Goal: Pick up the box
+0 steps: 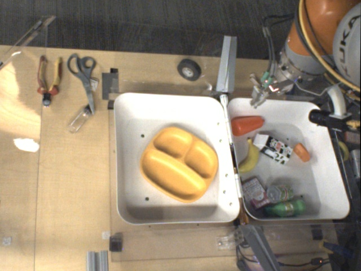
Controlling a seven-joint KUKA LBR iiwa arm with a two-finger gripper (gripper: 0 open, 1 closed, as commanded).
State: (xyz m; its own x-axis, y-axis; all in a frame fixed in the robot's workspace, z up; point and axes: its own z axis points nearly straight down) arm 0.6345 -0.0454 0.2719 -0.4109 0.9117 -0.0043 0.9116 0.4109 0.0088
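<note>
Beside the box (274, 149) a banana (249, 157) and carrot (246, 125); tool (265, 89) state unclear

The arm (330, 24) enters from the upper right, its grey casing and orange band bulking behind and to the right of the pincer (261, 92). The wrist slopes down and to the left toward the pincer. The pincer hangs low at the arm's leftmost reach, metal tips pointing downward, holding nothing visible.

Scissors (84, 78), pliers (48, 79) and tape roll (189, 69) lie on the bench (56, 196).
</note>
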